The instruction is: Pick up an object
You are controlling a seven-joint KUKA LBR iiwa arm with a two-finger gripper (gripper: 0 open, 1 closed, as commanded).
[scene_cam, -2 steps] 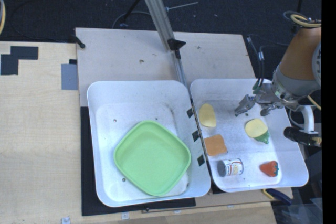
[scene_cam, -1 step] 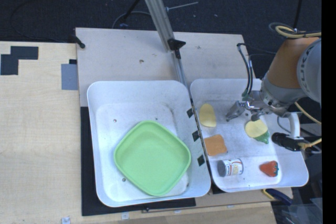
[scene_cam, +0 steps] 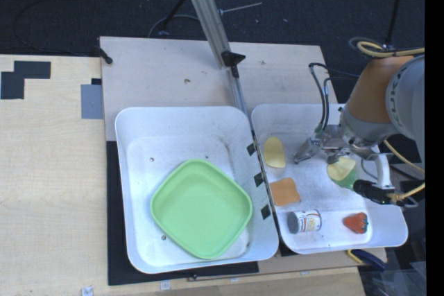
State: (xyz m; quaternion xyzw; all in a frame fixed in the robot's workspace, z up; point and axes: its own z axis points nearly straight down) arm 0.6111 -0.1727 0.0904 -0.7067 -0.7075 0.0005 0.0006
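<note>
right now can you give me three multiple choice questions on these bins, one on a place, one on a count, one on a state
1. Where is the green plate?
A. in the left bin
B. in the right bin
C. on the bench outside the bins

2. How many things lie in the right bin, leaving out the arm?
A. two
B. five
C. eight

3. How does the small can sit?
A. upright
B. stacked on the plate
C. on its side

Answers:
1 A, the plate rests on the floor of the left bin.
2 B, a yellow piece, an orange square, the can, a red strawberry and a pale yellow-green piece under the gripper.
3 C, its round end faces sideways and its label faces up.
</note>
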